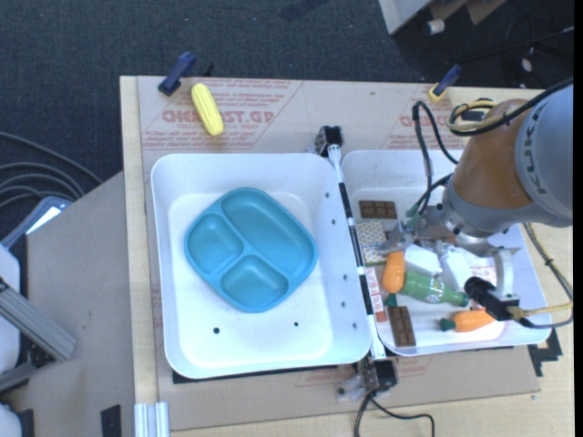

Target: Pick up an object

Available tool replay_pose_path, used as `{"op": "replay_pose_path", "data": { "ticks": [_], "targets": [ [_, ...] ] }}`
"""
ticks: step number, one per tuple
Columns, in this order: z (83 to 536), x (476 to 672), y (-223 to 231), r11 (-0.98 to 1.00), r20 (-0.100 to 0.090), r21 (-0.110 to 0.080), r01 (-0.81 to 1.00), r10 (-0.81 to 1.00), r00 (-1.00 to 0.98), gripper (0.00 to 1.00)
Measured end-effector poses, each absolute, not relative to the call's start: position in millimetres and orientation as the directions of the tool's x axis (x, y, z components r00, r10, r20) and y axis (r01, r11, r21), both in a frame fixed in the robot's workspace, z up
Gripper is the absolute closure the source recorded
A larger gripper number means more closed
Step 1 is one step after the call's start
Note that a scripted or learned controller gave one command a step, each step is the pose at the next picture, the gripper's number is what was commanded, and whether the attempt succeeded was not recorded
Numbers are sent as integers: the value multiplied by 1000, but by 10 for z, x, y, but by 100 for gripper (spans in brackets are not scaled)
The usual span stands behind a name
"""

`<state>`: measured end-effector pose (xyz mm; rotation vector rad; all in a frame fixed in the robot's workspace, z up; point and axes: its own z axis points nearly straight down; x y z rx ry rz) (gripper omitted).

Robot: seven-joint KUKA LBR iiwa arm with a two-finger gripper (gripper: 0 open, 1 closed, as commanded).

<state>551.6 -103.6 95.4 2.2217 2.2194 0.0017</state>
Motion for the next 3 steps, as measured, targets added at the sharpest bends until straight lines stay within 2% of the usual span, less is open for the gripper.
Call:
{"op": "replay_pose_path", "data": {
  "ticks": [1,2,3],
  "targets": [
    [895,5431,-985,-2,-2,14,1000,1000,2,0],
    [996,5438,-964,-1,1,15,1000,1000,1,100],
    [1855,6148,-515,1,1,2,1000,1000,-1,100]
  ]
}}
